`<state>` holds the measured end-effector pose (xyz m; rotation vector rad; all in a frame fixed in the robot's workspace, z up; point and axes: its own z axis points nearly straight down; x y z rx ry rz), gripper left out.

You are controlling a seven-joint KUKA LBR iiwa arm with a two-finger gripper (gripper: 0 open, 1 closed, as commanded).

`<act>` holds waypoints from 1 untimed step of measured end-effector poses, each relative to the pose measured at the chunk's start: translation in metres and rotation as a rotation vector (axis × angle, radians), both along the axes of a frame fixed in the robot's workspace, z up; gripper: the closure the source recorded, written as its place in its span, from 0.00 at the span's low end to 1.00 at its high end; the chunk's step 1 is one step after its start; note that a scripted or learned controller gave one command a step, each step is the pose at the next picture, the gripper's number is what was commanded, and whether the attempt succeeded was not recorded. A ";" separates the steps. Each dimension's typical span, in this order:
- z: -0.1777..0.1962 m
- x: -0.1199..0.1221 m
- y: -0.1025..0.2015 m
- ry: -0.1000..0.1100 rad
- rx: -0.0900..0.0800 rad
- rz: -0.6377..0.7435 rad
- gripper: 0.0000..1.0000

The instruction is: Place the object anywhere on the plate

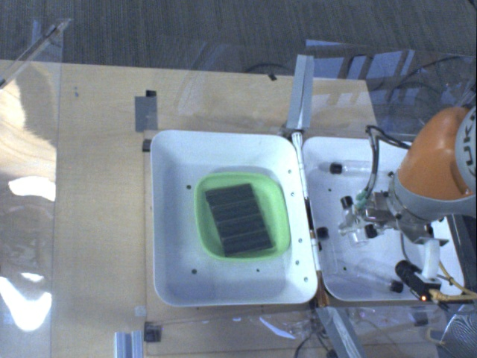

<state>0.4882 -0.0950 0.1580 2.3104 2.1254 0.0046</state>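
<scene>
The arm (440, 166) is reaching in from the right and bending down over the right bin (335, 155), its gripper (356, 218) hovering above that bin's floor; how it is set I cannot tell. The dark ridged object (238, 219) is lying on the green plate (205, 200) in the left bin (171, 222).

Partial black letters "UK" on grey arm (463, 155) beside orange band; nothing else legible.
</scene>
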 end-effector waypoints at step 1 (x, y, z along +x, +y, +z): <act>0.027 0.020 0.080 -0.001 0.000 0.031 1.00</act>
